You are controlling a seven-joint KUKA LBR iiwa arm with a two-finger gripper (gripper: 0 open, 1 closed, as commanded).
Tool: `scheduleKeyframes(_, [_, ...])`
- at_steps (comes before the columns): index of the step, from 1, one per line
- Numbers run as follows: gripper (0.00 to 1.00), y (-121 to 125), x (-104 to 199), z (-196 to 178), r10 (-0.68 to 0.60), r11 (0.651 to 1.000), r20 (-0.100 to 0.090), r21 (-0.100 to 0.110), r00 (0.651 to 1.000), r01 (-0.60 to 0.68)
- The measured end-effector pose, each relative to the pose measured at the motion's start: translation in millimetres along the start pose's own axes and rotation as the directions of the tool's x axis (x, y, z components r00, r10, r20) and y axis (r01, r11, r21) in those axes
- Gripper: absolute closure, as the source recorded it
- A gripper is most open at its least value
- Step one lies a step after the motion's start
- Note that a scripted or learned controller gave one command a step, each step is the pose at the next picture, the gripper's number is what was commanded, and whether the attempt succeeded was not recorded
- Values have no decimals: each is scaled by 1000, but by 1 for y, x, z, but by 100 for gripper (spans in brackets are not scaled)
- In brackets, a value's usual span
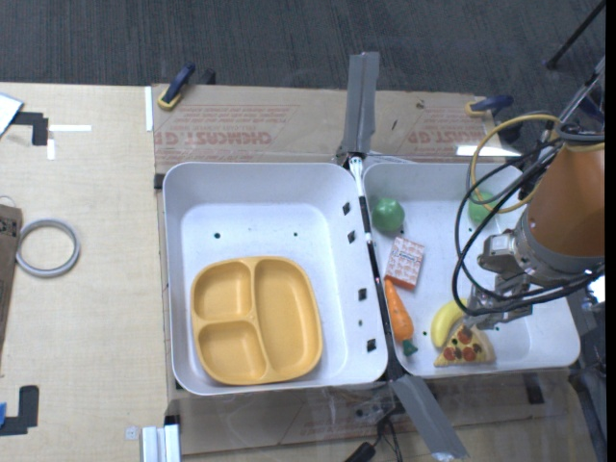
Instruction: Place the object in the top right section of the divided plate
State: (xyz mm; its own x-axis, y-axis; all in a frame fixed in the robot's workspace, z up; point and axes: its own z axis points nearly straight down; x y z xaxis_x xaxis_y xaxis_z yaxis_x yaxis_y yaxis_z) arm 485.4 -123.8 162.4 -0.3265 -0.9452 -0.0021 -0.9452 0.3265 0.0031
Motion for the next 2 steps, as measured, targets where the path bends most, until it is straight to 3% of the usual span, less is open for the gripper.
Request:
scheduleKeyframes(1, [100, 19, -69, -28, -314, 950, 0, 3, 950, 314])
scheduleKeyframes(2, [100, 21, -67, -28, 50, 999, 0, 2, 999, -50])
